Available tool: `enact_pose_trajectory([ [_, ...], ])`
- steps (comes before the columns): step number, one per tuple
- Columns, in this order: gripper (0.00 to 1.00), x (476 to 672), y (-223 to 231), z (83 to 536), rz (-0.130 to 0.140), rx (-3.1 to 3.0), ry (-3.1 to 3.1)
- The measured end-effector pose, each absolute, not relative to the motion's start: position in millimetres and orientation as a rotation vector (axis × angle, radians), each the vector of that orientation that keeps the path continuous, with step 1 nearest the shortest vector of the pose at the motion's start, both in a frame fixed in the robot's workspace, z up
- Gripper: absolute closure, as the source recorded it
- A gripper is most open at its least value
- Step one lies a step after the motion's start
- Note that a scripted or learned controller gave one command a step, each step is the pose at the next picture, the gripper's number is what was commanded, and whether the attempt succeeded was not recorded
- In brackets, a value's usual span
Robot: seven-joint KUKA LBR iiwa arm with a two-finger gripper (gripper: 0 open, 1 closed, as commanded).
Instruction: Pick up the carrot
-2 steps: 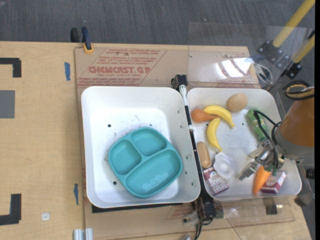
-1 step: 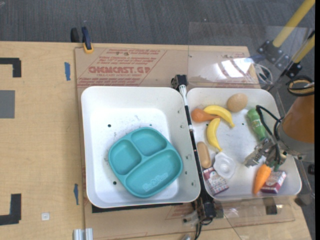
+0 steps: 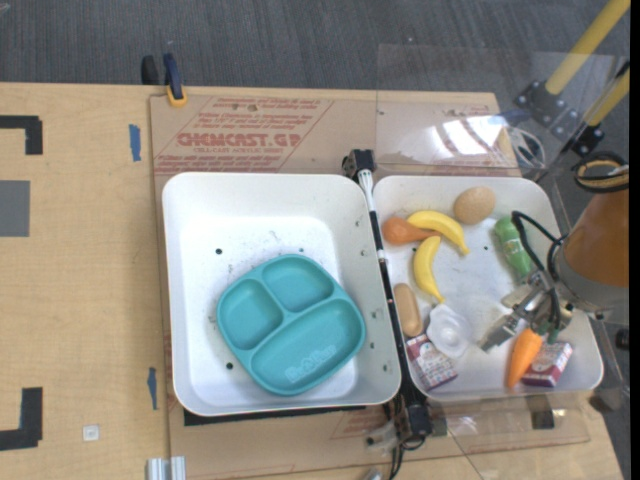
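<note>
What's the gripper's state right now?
Gripper: cannot be told; it sits just above the top end of the orange carrot in the right white bin.

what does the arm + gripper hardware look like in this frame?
An orange band shows at the right edge. Below it sits a small metallic grey gripper with dark fittings. A black cable loops from the wrist across the right bin's back corner.

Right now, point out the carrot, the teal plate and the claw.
carrot [image 3: 521, 355], camera view, mid-body.
teal plate [image 3: 291, 322], camera view, divider ridge.
claw [image 3: 512, 325], camera view, between its fingertips.
</note>
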State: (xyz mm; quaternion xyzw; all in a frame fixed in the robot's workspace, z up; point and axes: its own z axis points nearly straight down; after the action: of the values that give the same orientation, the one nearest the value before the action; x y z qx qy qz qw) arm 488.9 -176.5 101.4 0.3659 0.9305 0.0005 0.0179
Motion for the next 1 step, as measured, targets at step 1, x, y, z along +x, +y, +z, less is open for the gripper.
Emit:
enact_pose_trajectory([
  [1, 0.0, 484.3, -201.0, 89.1, 0.005, 1.066, 2.939],
])
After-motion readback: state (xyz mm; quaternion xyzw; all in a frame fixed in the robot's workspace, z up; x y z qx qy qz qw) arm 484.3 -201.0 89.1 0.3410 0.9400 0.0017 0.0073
